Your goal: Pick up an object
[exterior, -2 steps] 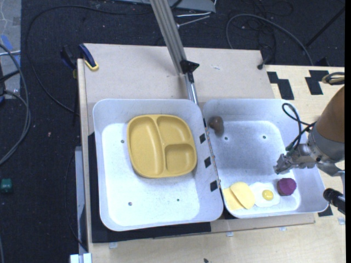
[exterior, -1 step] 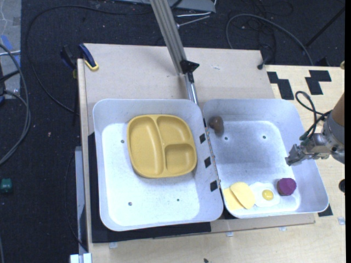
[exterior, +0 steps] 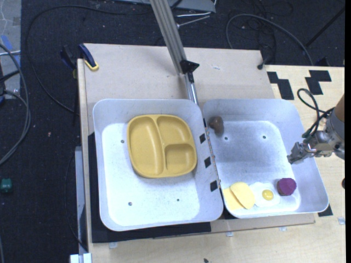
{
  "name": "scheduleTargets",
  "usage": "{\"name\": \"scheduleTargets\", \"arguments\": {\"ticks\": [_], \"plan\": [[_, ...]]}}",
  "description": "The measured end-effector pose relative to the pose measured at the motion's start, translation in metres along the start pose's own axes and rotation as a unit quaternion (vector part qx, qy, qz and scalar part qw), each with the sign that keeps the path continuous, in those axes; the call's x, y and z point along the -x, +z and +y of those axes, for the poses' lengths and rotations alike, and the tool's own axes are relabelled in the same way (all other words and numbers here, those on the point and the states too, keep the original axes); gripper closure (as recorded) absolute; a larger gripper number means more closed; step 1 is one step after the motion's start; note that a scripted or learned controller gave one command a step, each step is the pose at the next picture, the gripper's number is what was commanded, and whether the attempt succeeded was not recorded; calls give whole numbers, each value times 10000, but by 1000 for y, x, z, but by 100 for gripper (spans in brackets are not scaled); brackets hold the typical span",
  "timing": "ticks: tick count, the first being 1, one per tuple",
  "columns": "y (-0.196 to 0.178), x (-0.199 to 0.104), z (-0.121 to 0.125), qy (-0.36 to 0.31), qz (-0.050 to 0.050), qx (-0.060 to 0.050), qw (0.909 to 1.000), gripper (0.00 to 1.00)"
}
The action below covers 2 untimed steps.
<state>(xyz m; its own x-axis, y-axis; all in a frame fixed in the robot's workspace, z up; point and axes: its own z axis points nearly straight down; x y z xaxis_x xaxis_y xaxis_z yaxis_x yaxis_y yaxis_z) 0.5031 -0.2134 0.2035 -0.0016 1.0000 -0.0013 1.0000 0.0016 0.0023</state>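
Jaws [exterior: 296, 153] at right rim of right bin [exterior: 247, 109]; we cannot tell whether spread or pressed together, nothing visibly between them. We see right bin holding purple ball [exterior: 286, 186], fried-egg toy [exterior: 266, 195] and yellow slices [exterior: 239, 196] along near edge, brown lump [exterior: 216, 124] at far left corner; bin middle bare. Left bin [exterior: 109, 163] holds yellow divided plate [exterior: 162, 145], open floor near its front. Purple ball near jaws, not touching. Bins touch at shared edge on counter [exterior: 131, 70].
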Motion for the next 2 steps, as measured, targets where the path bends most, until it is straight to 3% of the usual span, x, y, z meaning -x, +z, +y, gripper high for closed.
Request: {"name": "scheduleTargets", "arguments": {"ticks": [2], "plan": [[7, -91, 39, -32, 11, -4, 10000, 100]]}}
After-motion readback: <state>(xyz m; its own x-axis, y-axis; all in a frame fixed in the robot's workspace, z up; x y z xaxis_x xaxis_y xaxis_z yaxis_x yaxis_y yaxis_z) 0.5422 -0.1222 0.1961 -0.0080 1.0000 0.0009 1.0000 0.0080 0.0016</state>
